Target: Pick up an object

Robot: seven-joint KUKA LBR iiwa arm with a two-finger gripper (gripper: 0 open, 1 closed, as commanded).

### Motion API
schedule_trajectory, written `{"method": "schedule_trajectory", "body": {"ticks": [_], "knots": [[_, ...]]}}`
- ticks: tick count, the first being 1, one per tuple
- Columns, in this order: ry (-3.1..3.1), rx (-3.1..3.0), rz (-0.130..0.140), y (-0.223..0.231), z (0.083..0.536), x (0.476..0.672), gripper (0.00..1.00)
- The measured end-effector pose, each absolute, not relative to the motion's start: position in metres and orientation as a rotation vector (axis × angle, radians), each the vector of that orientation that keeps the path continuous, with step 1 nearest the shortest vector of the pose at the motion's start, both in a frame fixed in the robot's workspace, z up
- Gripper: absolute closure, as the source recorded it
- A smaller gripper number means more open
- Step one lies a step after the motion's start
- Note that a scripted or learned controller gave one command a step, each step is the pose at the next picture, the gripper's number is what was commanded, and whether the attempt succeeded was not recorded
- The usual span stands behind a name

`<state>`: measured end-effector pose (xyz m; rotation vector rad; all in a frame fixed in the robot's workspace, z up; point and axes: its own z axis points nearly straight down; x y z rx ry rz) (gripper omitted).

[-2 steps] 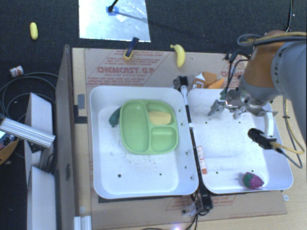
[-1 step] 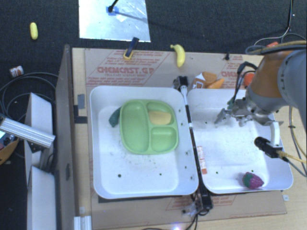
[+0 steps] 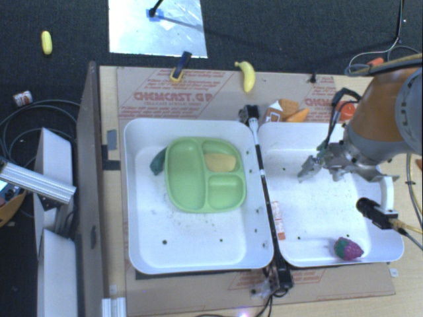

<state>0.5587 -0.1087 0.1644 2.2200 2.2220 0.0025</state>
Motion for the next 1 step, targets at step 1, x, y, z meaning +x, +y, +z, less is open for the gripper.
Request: {"method": "schedule_trajectory", "body": {"ticks": [1], "knots": [[2.215,2.228,-0.003,-0.1841,0.0807,0.5496,0.00]]}}
